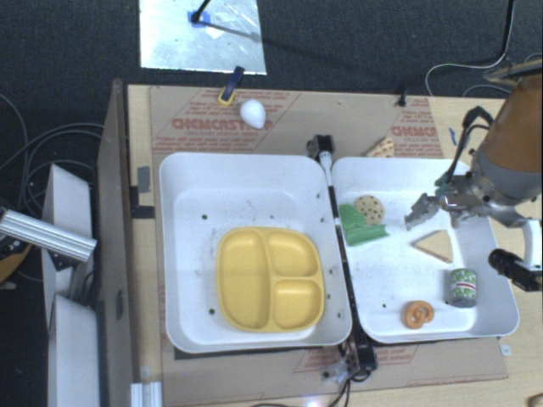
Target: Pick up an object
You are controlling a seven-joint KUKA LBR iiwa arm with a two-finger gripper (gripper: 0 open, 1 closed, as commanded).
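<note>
Tan wedge (434,246) lies just below the open tool (441,212).

A brown cardboard sheet (254,117) with red print covers the bench, which stands on dark carpet (68,32), where a shiny silver panel (202,22) lies beyond it and black cables (42,147) loop at left.

Even overhead light, bright on both white bins (254,172), slightly washed out. Soft faint shadows beside the yellow tray (270,278). Foil sheet (202,22) behind the bins glares. Overall soft, low-res focus; dark floor underexposed.
</note>
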